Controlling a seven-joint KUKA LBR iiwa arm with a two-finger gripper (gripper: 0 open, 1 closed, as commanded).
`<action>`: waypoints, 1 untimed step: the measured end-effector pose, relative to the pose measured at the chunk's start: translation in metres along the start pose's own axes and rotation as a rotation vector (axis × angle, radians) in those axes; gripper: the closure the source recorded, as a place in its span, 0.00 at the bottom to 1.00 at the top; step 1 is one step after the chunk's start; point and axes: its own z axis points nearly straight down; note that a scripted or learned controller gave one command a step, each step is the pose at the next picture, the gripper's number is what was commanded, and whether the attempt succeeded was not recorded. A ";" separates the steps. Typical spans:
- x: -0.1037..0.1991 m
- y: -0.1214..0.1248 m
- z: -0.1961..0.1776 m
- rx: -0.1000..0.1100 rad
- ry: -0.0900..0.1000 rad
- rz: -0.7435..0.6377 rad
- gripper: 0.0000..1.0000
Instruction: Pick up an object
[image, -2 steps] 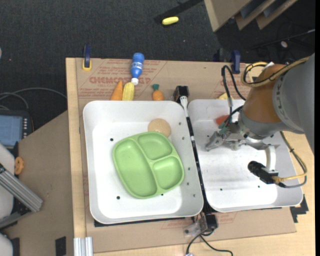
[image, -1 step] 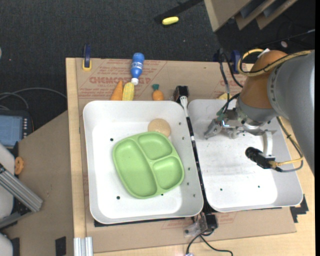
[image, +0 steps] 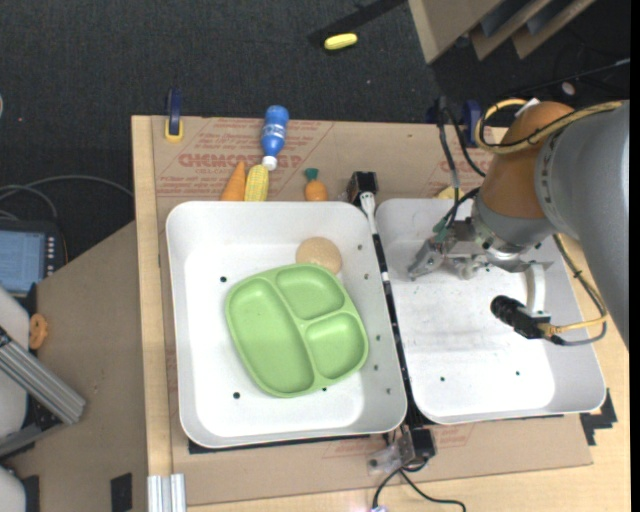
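A green divided plate (image: 297, 329) lies in the left bin (image: 195, 300). A round tan object (image: 319, 254) sits just behind it, touching its far rim. My gripper (image: 428, 258) is low over the far left part of the right bin (image: 480, 390), close to the wall between the two bins. It is apart from the plate and the tan object, and nothing shows under it. The grey arm with its orange band (image: 525, 165) comes in from the right.
On the board behind the left bin lie a blue-and-white bottle (image: 273, 130), a corn cob (image: 257, 182), a carrot (image: 233, 183), a small carrot (image: 315, 187) and a black piece (image: 362, 185). A black fitting on a yellow cable (image: 518, 314) hangs over the right bin.
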 end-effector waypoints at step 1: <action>0.000 0.000 0.000 0.000 0.000 0.000 0.00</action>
